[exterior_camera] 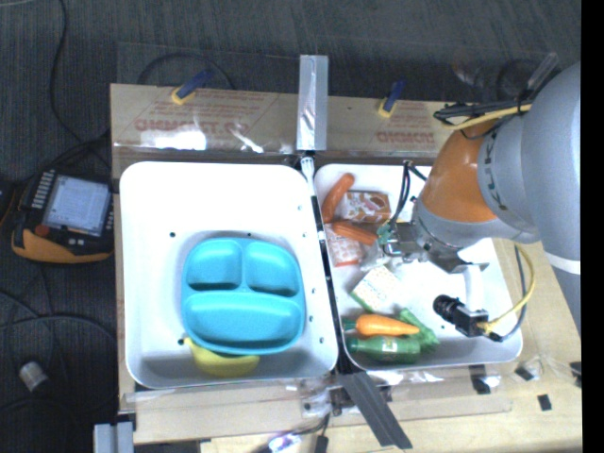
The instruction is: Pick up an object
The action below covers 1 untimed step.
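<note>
My gripper [390,243] hangs low over the middle of the right bin [500,347], reaching in from the right under the orange-banded wrist. Directly beneath and left of it lie a brown snack packet [363,203] and a red-orange packet [347,236]. A toy sausage [337,190] lies at the bin's back left. A white card [377,289] sits just below the gripper. Near the front edge an orange carrot [384,326] rests on a green vegetable [389,347]. Nothing is visibly between the fingers.
The left bin [151,253] holds a blue divided plate [243,293] with a yellow object [224,361] poking out under its front edge. A handheld device [71,210] lies on the floor at the left, outside the bins.
</note>
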{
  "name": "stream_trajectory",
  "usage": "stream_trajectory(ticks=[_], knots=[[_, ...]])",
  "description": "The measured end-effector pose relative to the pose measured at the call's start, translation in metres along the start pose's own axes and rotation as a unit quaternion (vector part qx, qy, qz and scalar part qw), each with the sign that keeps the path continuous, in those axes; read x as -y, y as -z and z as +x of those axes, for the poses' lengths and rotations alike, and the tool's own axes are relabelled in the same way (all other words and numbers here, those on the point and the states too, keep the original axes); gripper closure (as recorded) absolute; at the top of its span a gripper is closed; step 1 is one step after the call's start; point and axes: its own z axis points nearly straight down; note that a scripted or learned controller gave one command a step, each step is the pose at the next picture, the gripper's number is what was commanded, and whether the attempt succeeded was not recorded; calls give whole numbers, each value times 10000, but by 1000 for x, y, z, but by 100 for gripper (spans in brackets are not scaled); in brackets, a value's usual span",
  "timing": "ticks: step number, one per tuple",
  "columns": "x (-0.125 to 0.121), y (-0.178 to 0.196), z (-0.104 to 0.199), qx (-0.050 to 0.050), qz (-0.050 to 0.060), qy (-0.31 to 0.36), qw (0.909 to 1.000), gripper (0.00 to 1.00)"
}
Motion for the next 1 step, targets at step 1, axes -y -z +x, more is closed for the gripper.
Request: stream_trajectory(ticks=[1], knots=[[-24, 110, 36, 22, 66, -540, 9985, 100]])
